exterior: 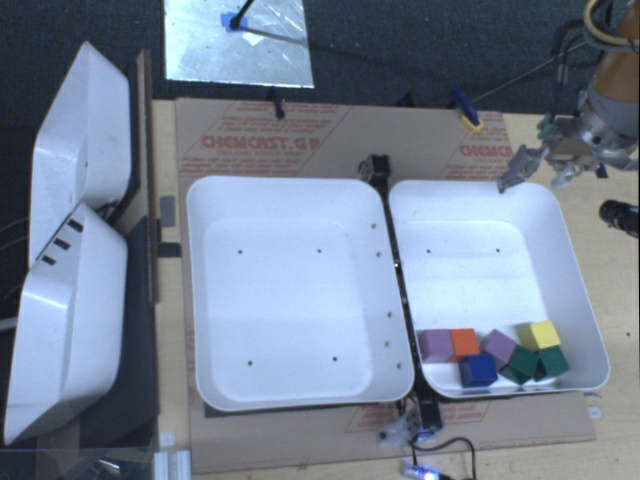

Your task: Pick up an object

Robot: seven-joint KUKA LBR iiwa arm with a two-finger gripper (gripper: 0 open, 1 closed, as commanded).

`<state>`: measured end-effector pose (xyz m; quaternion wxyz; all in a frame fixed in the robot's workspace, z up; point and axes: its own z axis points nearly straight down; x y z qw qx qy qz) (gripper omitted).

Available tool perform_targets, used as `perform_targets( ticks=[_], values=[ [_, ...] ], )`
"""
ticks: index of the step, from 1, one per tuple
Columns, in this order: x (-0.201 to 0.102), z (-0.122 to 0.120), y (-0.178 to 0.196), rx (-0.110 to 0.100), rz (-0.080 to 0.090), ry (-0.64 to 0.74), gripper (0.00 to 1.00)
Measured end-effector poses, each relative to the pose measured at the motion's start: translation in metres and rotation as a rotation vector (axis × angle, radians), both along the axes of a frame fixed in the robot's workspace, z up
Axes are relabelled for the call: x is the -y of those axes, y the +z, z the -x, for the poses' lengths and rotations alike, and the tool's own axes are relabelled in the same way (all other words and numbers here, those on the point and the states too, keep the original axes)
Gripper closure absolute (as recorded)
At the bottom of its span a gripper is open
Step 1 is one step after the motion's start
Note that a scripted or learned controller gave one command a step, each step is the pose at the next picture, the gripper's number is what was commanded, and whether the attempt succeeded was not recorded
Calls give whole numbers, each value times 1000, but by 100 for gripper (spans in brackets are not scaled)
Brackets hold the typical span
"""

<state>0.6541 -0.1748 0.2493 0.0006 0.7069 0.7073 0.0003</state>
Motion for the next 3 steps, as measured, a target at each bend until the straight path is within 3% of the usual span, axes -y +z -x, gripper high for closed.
perform_targets(
  ticks=[1, 2, 3],
  values=[
    [-51, 46, -81, -7, -2, 3, 0],
    [-49, 45, -66, 1, 0, 0, 100],
    [-49, 44, -56, 2, 0, 0, 100]
  ],
)
